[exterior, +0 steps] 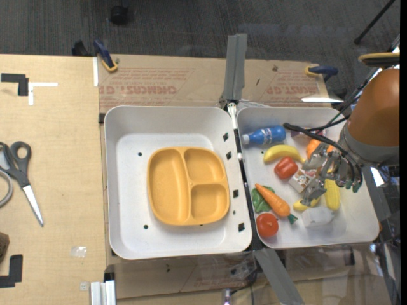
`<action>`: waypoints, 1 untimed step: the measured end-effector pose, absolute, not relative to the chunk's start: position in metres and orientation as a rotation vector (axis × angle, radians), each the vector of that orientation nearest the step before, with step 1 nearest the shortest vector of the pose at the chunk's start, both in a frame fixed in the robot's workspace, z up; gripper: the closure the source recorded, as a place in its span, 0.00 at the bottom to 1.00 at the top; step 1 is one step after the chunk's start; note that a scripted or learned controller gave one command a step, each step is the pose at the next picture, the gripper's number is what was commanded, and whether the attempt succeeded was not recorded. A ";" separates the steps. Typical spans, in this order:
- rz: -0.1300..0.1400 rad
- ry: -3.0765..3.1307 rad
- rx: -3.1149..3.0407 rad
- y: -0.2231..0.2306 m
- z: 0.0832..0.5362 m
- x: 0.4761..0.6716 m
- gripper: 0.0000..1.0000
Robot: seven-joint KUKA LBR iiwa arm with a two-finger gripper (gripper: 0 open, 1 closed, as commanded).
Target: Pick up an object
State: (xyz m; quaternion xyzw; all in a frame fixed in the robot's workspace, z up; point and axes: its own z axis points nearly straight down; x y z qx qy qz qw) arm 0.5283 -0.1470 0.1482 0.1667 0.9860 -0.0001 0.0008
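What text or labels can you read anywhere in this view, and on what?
Red print on the cardboard sheet behind the bins: upside down from this camera and too blurred to quote with confidence.
Blue bottle in the right bin: label too small to read.
No other legible text.

lab workbench: clamped cardboard, scissors, bins

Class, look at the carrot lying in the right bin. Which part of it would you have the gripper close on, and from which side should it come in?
Grip the carrot across its thick orange middle, coming straight down from above. It lies flat and slanted, leafy end toward the bin's near edge, so the fingers should close across its width. The middle likely gives a firmer hold than the tapered tip, though the tomato and green piece crowd it.
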 end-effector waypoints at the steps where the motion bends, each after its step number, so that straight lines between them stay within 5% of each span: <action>1: 0.005 2.967 0.878 -0.204 0.110 0.527 0.00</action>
